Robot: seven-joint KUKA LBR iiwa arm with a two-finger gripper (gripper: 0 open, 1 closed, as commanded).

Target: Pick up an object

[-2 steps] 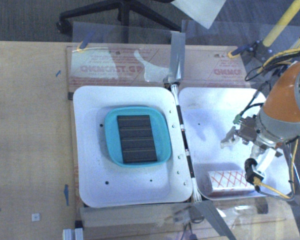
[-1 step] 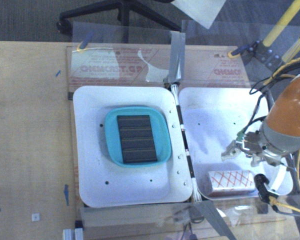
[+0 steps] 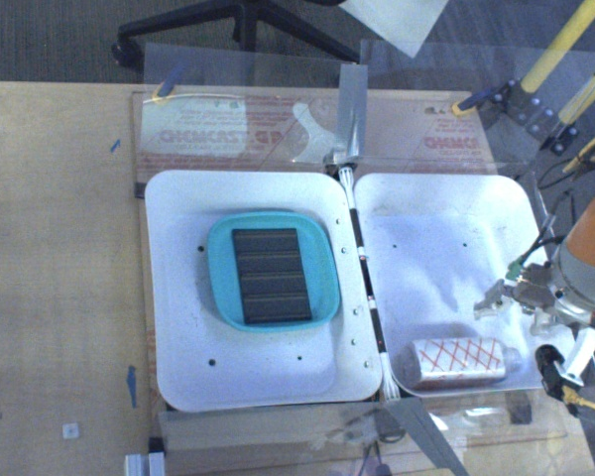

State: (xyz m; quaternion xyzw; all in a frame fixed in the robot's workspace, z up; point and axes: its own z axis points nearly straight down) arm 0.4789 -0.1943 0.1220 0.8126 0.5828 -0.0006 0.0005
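The pick looks barely begun. In the right bin (image 3: 446, 216), at the lower right of the frame, a small bottle with a red-and-white lattice label (image 3: 460, 359) lies on its side against the bin's lower wall, its pale cap pointing right. In the left bin (image 3: 178, 365), near the middle of the frame, a teal dish holding a dark ribbed block (image 3: 271, 275) rests flat on the bin floor. Both are still lying in their bins, so nothing has been lifted.

The arm comes in at the right edge, its orange band (image 3: 587, 236) visible there, and the tool (image 3: 521, 296) sits over the right bin's right side, above and a little to the right of the bottle, apart from it. Nothing is seen between its fingers; whether they stand apart or together cannot be made out here.

Left to do, by my reading: settle on a target, most likely the nearby bottle, descend over it, close on it, and raise it clear of the bin.
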